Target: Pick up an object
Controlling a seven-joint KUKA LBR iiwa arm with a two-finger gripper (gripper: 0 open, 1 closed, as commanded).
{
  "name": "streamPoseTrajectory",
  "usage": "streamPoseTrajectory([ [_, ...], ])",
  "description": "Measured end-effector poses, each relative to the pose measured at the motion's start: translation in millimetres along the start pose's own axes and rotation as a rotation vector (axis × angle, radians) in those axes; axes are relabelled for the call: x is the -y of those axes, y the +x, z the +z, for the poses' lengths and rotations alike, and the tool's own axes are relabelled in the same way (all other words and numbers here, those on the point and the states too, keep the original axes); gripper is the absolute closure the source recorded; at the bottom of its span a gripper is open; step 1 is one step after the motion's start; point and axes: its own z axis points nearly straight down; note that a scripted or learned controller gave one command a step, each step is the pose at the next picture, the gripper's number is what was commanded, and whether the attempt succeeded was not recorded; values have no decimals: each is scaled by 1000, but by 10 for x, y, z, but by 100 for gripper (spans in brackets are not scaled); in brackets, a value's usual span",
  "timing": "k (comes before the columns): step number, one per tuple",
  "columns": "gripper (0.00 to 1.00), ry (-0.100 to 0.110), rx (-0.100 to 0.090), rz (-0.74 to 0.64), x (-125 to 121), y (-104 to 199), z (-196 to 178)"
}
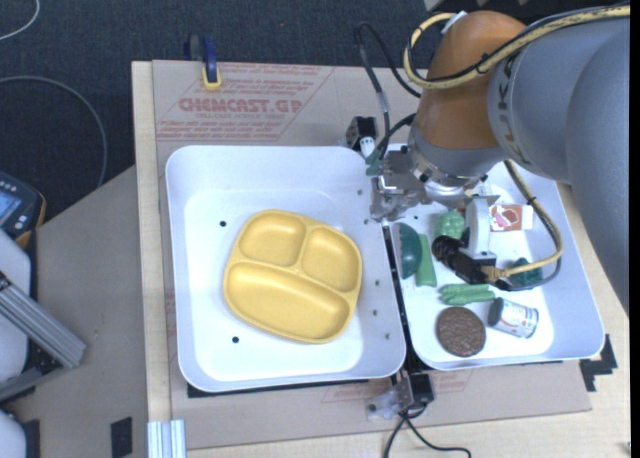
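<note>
My gripper (386, 204) hangs low over the far left corner of the right bin (575, 331), right at the wall shared with the left bin (190, 246). Just in front of it lies a dark green curved piece (409, 246), with a lighter green piece (428, 269) beside it. Nothing shows between the gripper's tips. Further forward lie a green elongated piece (467, 293), a brown round disc (461, 331) and a small labelled can (514, 317). A small green object (453, 223) and a white box with a red label (507, 217) sit under the wrist.
A yellow divided plate (293, 274) takes up the middle of the left bin. The arm's bulky grey and orange body covers the far right part of the right bin. A blue and yellow clamp (209, 61) stands at the bench's far edge.
</note>
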Motion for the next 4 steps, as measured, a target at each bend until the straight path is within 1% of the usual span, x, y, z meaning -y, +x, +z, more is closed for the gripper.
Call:
streamPoseTrajectory([
  [1, 100, -10, 3, 9, -11, -62, -163],
  [2, 100, -13, 4, 9, -15, -59, -263],
  [3, 100, -13, 2, 8, 888, -86, -1088],
  [4, 100, -21, 4, 11, 1033, -375, -1912],
])
